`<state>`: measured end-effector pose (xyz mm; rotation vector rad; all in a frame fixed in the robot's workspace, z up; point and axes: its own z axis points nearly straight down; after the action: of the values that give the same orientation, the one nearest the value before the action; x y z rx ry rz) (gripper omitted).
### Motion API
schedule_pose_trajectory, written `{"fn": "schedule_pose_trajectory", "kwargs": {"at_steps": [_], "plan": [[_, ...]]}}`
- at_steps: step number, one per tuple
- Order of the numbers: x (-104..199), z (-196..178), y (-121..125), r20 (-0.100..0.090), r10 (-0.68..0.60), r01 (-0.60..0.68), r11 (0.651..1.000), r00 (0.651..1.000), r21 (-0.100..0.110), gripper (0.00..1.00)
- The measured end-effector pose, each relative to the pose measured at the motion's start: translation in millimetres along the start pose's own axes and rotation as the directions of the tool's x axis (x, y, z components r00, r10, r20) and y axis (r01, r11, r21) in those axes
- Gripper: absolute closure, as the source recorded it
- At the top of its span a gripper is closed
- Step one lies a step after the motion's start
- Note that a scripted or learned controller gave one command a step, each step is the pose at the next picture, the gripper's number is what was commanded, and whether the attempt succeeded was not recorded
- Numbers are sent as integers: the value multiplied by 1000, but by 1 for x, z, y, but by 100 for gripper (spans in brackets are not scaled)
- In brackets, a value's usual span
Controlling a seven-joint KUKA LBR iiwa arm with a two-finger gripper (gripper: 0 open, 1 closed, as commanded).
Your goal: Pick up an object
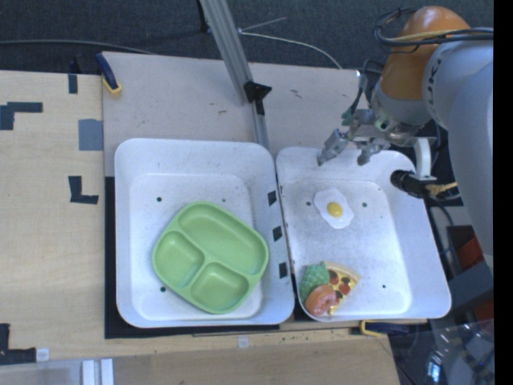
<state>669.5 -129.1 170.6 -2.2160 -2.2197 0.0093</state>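
A toy fried egg [334,209], white with a yellow yolk, lies in the right bin [417,251] toward its far side. A toy pizza slice [341,282] with a green leafy piece [315,277] and a red piece [321,299] sits at that bin's near left corner. My gripper [345,152] hangs above the far edge of the right bin, up and slightly right of the egg. Its two fingers are spread apart with nothing between them.
A green divided plate [210,257] lies in the left bin [136,215]. A slanted metal pole [232,50] crosses the bench behind the bins. The grey arm with its orange band [421,46] comes in from the upper right.
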Motion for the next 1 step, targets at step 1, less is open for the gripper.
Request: {"fn": "schedule_pose_trajectory", "kwargs": {"at_steps": [1], "plan": [[9, 60, 2, 0, -1, 1, 1000, 1000, -1, 0]]}}
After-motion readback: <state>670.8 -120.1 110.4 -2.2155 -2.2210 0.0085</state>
